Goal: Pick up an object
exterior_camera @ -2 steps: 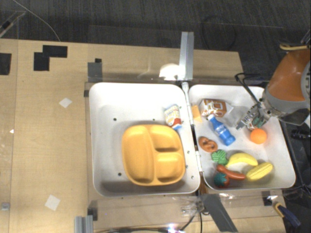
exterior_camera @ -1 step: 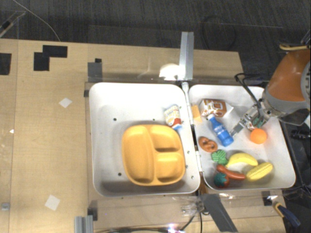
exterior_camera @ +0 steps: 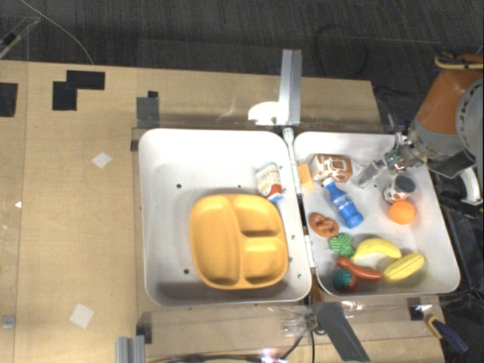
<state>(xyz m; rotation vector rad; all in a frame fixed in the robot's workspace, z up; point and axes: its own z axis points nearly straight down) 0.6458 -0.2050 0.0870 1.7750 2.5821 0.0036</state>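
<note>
My gripper (exterior_camera: 390,169) hangs over the far right part of the right bin (exterior_camera: 448,257), below the arm's orange band. Just beneath it lie a small brown-and-white item (exterior_camera: 393,195) and an orange ball (exterior_camera: 402,212). Left of it sit a brown-and-white carton (exterior_camera: 333,169) and a blue bottle (exterior_camera: 344,207). Nearer the front lie a brown pretzel (exterior_camera: 323,224), a green broccoli piece (exterior_camera: 341,243), a banana (exterior_camera: 376,248), a yellow corn cob (exterior_camera: 404,266) and a red sausage (exterior_camera: 360,271). I see nothing held in the gripper.
The left bin (exterior_camera: 162,203) holds a yellow divided plate (exterior_camera: 238,240) and a small white carton (exterior_camera: 268,181) by the wall between the bins. A grey upright post (exterior_camera: 290,85) stands behind the bins.
</note>
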